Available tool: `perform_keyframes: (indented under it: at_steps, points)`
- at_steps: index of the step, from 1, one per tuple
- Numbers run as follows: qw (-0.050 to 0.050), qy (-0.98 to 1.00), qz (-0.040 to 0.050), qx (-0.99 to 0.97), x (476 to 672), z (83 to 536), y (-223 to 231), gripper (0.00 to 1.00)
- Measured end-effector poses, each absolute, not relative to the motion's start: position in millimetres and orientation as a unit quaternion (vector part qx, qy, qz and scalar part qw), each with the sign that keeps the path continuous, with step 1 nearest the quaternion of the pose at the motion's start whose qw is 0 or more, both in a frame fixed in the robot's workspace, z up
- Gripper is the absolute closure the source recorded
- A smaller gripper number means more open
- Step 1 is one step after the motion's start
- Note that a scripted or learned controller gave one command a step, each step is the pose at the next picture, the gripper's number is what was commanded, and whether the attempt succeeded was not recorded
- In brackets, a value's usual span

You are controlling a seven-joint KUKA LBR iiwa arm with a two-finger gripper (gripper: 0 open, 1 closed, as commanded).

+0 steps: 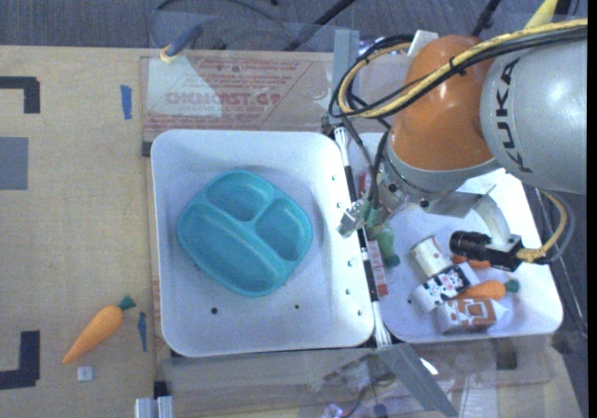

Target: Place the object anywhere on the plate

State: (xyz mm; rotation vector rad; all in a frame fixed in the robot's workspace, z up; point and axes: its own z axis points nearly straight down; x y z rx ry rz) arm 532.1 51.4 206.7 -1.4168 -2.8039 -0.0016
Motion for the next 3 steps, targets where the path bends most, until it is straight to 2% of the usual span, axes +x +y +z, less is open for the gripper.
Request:
perform_keyframes:
  at_steps: [1,2,3]
  points:
    - [-0.001,-0.92,-0.0011,-0.393,509.1,219,153,1.0]
    - [-0.001,-0.936,-0.0012,-0.352,497.5,216,216,1.0]
    - [-0.001,-0.936,-0.0012,-0.353,497.7,216,215,0.0]
